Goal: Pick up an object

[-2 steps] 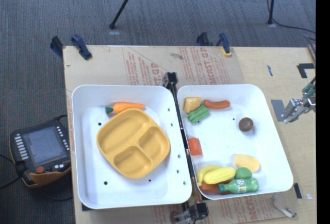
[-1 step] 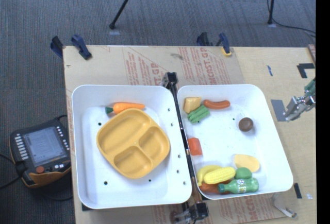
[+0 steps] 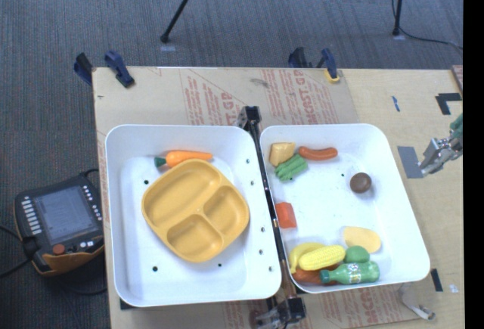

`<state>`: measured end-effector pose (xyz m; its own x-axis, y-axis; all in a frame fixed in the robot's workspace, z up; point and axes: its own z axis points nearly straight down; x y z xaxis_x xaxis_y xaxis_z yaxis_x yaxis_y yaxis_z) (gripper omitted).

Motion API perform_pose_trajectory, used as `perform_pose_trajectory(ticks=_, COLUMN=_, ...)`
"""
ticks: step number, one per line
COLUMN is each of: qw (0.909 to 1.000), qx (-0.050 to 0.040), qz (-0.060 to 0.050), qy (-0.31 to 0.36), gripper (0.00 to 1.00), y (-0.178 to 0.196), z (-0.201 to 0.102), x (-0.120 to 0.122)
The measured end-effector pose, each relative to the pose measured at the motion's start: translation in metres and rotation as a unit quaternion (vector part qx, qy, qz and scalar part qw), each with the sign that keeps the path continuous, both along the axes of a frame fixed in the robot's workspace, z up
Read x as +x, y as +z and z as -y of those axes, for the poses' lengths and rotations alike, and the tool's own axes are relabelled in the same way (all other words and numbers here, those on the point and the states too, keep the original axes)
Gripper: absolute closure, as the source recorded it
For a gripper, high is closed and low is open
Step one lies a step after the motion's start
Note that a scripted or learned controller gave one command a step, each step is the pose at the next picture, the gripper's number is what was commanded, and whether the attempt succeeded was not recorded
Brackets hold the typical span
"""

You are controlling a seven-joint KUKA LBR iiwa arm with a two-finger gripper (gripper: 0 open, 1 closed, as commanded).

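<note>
While my gripper [image 3: 441, 153] sits out at the right edge of my view, over the bench [image 3: 378, 97] and outside both bins, I can't tell how it is set, since it is too small and partly cut off. Nothing shows in its grasp. Just to its left lies the right bin [image 3: 382, 140], and the nearest thing to it there is a brown ball [image 3: 361, 183]. Farther left from the tool, along the bin's top, I see a sausage [image 3: 318, 153], a green pod [image 3: 290, 167] and a tan wedge [image 3: 281, 153]. Below and left of the tool, in the bin's lower part, corn [image 3: 322, 257], a green bottle [image 3: 349, 272], a yellow slice [image 3: 362, 238] and a banana [image 3: 301, 252] crowd together. An orange block [image 3: 285, 215] lies by the bin's left wall. Farthest away, the left bin [image 3: 121, 169] holds a yellow tray [image 3: 195, 209] and a carrot [image 3: 184, 157] at the tray's top edge.
</note>
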<state>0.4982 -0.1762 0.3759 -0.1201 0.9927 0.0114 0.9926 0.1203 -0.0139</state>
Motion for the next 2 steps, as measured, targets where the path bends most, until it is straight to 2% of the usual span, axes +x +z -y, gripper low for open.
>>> perform_pose_trajectory(ticks=2, qw=1.0000, qx=-0.0001, qz=0.000, qy=0.007, gripper=1.00, y=0.0189, z=-0.0004, x=0.0014)
